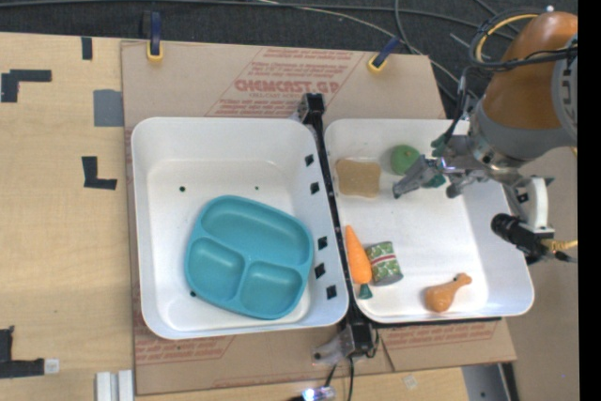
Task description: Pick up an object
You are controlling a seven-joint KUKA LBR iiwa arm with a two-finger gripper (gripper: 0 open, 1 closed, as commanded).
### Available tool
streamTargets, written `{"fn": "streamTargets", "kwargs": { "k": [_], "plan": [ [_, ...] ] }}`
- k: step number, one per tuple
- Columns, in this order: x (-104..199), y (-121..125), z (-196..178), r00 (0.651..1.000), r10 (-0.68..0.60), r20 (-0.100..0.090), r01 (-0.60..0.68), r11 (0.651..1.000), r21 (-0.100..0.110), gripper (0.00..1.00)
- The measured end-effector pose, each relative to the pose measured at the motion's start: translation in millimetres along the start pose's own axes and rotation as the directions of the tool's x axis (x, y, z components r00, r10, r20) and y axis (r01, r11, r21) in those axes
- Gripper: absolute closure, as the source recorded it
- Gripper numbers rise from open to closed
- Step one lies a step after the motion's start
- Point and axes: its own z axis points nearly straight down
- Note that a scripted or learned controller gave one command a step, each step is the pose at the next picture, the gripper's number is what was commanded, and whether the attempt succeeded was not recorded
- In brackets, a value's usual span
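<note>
The right bin [488,235] holds several objects. A tan flat block [358,177] lies at its far left, with a green round object [404,156] beside it. Along the divider lies an orange carrot [356,255], and a green and white packet [383,263] rests against it. An orange drumstick-shaped toy [445,293] sits near the front edge. My gripper [413,177] hangs over the far part of the right bin, just right of and below the green round object and pointing left. Nothing shows in its grasp.
A teal divided plate [249,256] lies in the left bin [160,155]. A black divider [324,192] runs between the bins. The arm's grey and orange wrist [526,99] hangs over the right bin's far right corner. Cables trail behind the bins.
</note>
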Motion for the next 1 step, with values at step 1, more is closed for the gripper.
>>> {"fn": "streamTargets", "kwargs": {
  "k": [1],
  "plan": [
    [-4.8, 1.8, 44.3, 1.0, 0.001, 0.001, -0.001, 1.0, 0.002, 0.0]
  ]
}}
